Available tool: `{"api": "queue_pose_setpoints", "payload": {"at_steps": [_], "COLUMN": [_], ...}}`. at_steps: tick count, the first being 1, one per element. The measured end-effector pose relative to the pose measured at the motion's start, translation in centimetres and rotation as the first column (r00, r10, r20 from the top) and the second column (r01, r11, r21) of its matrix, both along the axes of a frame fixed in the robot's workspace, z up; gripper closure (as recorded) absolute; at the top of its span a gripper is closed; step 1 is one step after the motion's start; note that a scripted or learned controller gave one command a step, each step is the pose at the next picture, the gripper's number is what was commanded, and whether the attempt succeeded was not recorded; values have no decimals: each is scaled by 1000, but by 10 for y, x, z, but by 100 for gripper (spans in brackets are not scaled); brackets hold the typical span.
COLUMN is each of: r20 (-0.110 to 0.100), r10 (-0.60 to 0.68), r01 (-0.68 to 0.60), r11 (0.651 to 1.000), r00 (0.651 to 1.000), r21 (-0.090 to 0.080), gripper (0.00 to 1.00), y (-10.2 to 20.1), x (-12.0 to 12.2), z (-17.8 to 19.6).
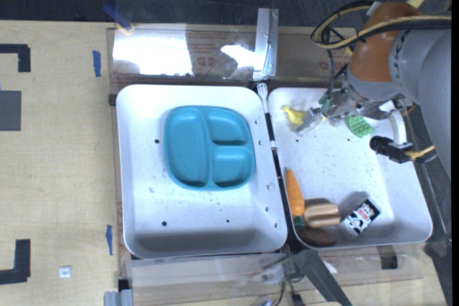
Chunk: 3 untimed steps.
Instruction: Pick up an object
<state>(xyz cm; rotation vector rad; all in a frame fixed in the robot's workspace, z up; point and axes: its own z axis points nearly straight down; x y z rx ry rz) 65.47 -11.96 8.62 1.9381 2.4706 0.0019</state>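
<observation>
I see two white bins side by side: the left bin (136, 154) holds a blue divided plate (209, 147), and the right bin (401, 190) holds a small yellow object (292, 115) and a green object (358, 125) near its far edge, with an orange carrot (294, 194), a tan wooden block (321, 213), a dark brown piece (319, 236) and a black-and-white carton (359, 216) along its near edge. My gripper (315, 118) hangs over the right bin just beside the yellow object, a small bright lump with a paler tip, and I cannot tell from here how the gripper is set.
</observation>
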Motion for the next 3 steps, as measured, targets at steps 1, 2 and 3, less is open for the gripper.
{"api": "queue_pose_setpoints", "payload": {"at_steps": [1, 2, 3], "r20": [0, 6, 9], "r10": [0, 33, 106], "r01": [0, -33, -106], "r11": [1000, 999, 994], "r00": [1000, 999, 994], "r21": [0, -2, -5], "gripper": [0, 0, 0], "y": [0, 1, -38], "x": [0, -3, 13], "z": [0, 28, 96]}}
